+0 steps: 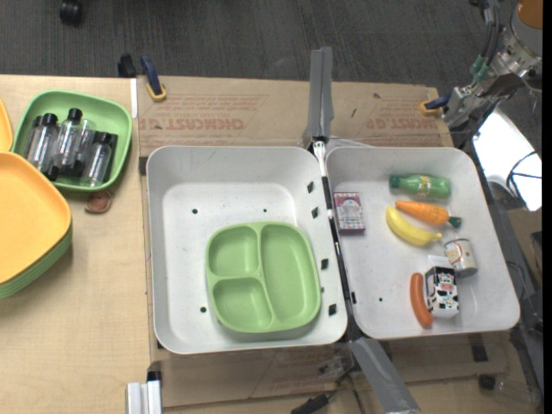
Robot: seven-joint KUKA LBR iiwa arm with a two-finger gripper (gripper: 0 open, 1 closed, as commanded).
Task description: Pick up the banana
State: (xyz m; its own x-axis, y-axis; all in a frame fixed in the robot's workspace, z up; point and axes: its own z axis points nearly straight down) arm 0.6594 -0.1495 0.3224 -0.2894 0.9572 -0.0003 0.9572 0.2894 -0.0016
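1. the banana [411,228] lies in the right bin [379,304], toward its 2 o'clock area, touching the carrot [426,214] just at its 1 o'clock.
2. the claw [480,83] hangs off the bin's 1 o'clock corner; whether it is wide or narrow cannot be told.
3. the step in hand looks like the approach; next it must travel toward 7 o'clock, descend and straddle the banana without catching the carrot.

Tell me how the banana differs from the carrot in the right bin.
The banana is plain yellow; the carrot is orange with a green end. The banana curves; the carrot runs straight and tapers. The banana lies nearer the camera, the carrot just behind it. Both lie flat, slanting the same way, close together.
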